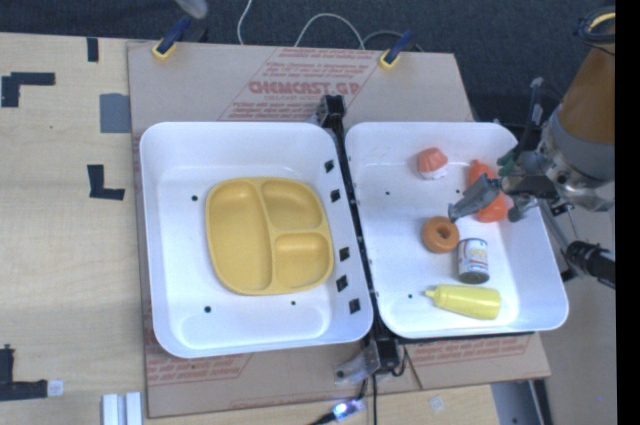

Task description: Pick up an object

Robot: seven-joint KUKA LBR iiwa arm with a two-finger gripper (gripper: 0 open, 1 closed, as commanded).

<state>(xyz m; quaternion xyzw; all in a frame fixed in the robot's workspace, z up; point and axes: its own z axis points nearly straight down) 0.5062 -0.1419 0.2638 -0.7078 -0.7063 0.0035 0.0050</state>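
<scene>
The left bin [160, 213] has a yellow divided plate [268, 235] lying flat in its middle, with bare floor all round it. In the right bin [400, 313] a doughnut [439, 235], a small can [473, 260], a yellow mustard bottle [465, 301] and a pink-and-white piece [432, 162] lie loosely spaced, all on the floor, so I judge nothing lifted yet. At the far right wall the hand [478, 201] sits low over an orange object [487, 195]; whether it is apart or clamped, I cannot tell. That wall leaves little room.

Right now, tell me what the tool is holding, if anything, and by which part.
It cannot be told. The tool sits low in the right bin against an orange object, but a grip on it isn't visible.
</scene>
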